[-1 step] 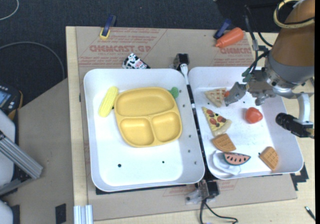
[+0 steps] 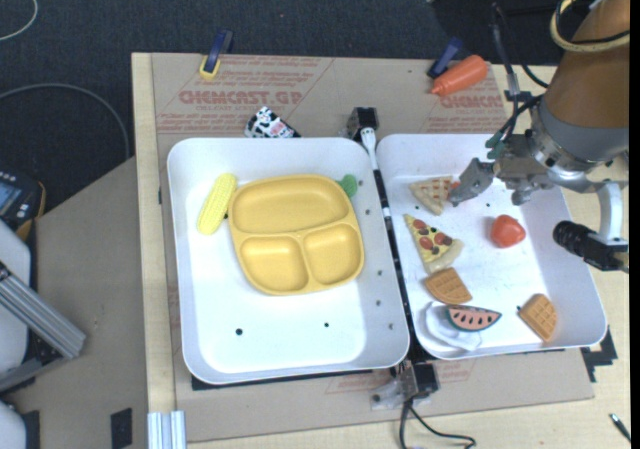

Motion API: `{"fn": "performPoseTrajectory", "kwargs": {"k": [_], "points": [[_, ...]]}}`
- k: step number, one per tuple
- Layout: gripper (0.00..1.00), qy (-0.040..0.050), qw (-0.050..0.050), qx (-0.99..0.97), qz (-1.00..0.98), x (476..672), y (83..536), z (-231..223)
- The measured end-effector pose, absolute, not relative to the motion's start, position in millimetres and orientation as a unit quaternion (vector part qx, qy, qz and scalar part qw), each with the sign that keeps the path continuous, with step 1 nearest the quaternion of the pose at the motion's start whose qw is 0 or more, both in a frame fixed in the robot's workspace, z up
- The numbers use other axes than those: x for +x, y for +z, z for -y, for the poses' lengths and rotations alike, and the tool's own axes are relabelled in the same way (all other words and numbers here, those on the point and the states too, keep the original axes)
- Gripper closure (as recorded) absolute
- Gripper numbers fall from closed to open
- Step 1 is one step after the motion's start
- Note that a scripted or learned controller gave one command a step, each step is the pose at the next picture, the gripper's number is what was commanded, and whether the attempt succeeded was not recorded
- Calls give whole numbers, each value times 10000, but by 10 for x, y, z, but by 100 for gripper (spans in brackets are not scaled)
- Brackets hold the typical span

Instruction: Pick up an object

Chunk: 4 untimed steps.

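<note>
Two white bins sit side by side on a cardboard sheet printed with red writing, partly readable as "GIGMCAST" near the top left.

The left bin (image 2: 195,317) holds three things: one corn cob (image 2: 216,203) by its left wall, one yellow three-part tray (image 2: 296,233) touching the cob, and one small green piece (image 2: 348,184) peeking out at the tray's upper right corner.

On the cardboard above the left bin lie one blue-and-yellow clamp (image 2: 213,55) and one black-and-white toy (image 2: 269,124). One black clip (image 2: 362,121) sits at the top where the bins meet.

The right bin (image 2: 572,309) holds six toy foods: two pizza slices, one (image 2: 433,194) near the top and one (image 2: 433,242) below it; two waffle pieces, one (image 2: 447,286) under the lower slice and one (image 2: 539,316) near the lower right; one watermelon wedge (image 2: 470,317) lying on a white dish (image 2: 440,332); and one tomato (image 2: 507,230) in the middle.

One carrot (image 2: 461,75) lies on the cardboard above the right bin.

The gripper (image 2: 497,185) hangs over the right bin's upper part, fingers spread apart with nothing between them, the left finger (image 2: 470,183) just beside the upper slice and the tomato just below.
</note>
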State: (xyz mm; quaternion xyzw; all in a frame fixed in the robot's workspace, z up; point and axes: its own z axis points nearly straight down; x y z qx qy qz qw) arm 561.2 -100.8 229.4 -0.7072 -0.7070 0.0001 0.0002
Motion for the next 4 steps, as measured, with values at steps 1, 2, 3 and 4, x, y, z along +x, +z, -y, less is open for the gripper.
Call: {"fn": "performPoseTrajectory", "kwargs": {"k": [1, 2, 3, 4], "points": [[0, 16, 27, -7076, 7066, 5616, 1787, 1105], [0, 18, 36, -7073, 7069, 5516, 1207, 1080], [0, -11, 15, -7074, 7068, 5530, 861, 1070], [100, -39, -38, -7074, 7067, 5558, 1005, 1077]]}}
